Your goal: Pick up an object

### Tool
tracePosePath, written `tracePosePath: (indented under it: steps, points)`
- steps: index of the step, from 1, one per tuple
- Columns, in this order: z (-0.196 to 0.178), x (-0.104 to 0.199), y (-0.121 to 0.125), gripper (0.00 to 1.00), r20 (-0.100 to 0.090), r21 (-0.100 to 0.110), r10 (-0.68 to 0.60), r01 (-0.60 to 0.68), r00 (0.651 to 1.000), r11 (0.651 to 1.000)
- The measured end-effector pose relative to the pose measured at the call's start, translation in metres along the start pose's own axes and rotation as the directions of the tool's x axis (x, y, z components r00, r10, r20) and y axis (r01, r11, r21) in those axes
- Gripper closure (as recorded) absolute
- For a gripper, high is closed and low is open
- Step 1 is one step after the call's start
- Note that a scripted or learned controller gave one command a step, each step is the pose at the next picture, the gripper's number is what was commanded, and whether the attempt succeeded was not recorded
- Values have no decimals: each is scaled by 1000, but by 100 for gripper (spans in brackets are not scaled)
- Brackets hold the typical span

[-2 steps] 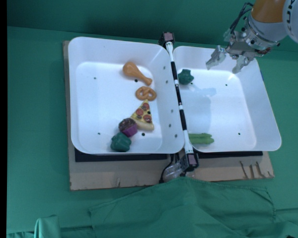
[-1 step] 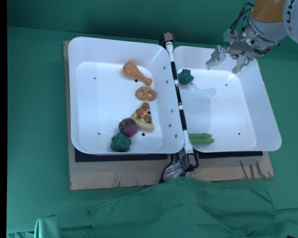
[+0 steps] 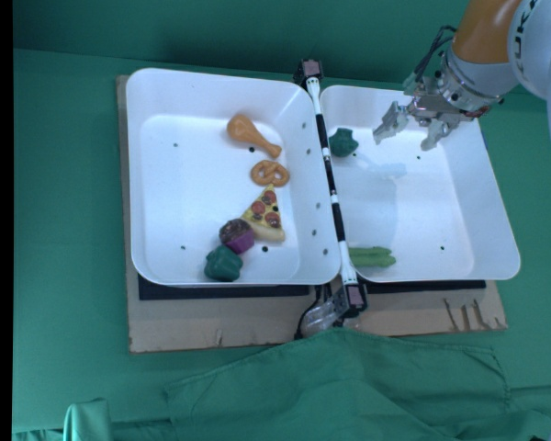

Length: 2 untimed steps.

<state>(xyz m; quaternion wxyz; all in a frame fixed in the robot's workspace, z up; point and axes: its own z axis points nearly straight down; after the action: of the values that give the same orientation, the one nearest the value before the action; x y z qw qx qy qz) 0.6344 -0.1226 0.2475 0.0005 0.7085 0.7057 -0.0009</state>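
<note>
the left bin (image 3: pixel 165 108) holds most of the toy food, strung down its right half: a chicken drumstick (image 3: pixel 253 134) at the top, a pretzel (image 3: pixel 270 173) just below it, a pizza slice (image 3: pixel 264 215) under that, then a purple-topped cupcake (image 3: pixel 236 235) touching the slice's lower corner, and a dark green pepper (image 3: pixel 223 264) resting against the bin's lower wall. they lie loose and tilted, which reads as scattered rather than arranged.

a thin white divider rail (image 3: pixel 329 168) runs where the two bins meet.

in the right bin (image 3: pixel 459 228), a dark green broccoli piece (image 3: pixel 342 141) sits close to the rail near the top, and a light green bean pod (image 3: pixel 371 257) lies flat near the lower wall, well apart from it.

the gripper (image 3: pixel 412 129) hangs over the upper part of the right bin, its fingers spread and nothing between them. it sits to the right of the broccoli piece, near but not touching, so that looks like the likeliest thing to pick; the grab is not yet made.
</note>
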Motion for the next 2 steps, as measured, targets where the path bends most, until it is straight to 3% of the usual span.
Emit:
tracePosePath:
  steps: [1, 2]
  points:
    - [60, 2, -3, 0, 0, 2, 0, 0, 1000, 1000]
    - [62, 0, 0, 0, 0, -9, -1, 1, 1000, 1000]
